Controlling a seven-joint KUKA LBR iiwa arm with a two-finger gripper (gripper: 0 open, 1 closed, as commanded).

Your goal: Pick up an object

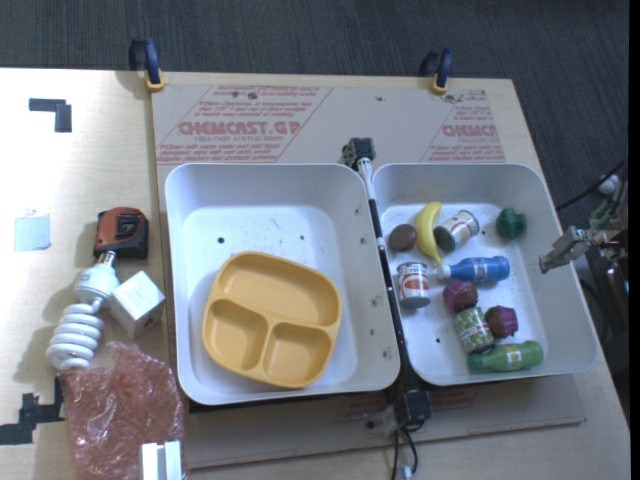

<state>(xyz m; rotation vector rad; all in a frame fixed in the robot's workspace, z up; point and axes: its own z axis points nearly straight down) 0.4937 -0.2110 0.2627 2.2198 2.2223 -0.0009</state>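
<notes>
Hanging at the right edge of the bench, my gripper (pixel 572 251) sits just outside the right bin (pixel 560 298), too small and blurred for me to tell its state or whether it carries anything. In that bin lie a banana (pixel 429 228), a blue bottle (pixel 480 268), a green bottle (pixel 508 356), and a small can (pixel 413 283). The left bin (pixel 190 228) holds a yellow divided tray (pixel 270 318).

The brown board (pixel 250 123) behind the bins reads "CHEMCAST" in red, printed twice; smaller print there is unreadable.
</notes>
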